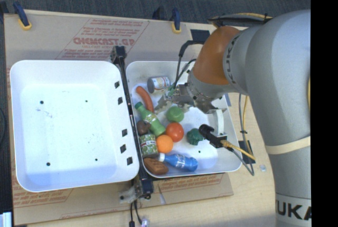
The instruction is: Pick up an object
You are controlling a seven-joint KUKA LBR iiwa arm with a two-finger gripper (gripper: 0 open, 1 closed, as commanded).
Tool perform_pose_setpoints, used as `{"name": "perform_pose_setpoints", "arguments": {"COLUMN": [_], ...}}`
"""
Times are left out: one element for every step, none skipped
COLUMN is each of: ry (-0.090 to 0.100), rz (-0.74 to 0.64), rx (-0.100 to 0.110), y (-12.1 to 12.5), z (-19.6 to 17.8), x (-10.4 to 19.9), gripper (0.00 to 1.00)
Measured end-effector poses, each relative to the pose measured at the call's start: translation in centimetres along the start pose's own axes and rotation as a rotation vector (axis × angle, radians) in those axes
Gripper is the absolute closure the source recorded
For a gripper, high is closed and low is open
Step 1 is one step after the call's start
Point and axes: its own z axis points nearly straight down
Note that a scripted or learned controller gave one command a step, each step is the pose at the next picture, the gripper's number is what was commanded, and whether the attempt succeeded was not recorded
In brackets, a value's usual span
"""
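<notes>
Gripper [177, 95] hangs low in the right bin [232, 165], its state impossible to tell, just at twelve o'clock of the green apple [175, 113]. At five o'clock lie the green bottle [150, 120], tomato [175, 131] and orange [164, 143].
</notes>
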Motion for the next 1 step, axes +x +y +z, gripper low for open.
{"name": "perform_pose_setpoints", "arguments": {"ry": [-0.002], "rz": [-0.005], "rx": [0.000], "y": [0.08], "z": [-1.10], "x": [-0.07], "gripper": [1.00]}}
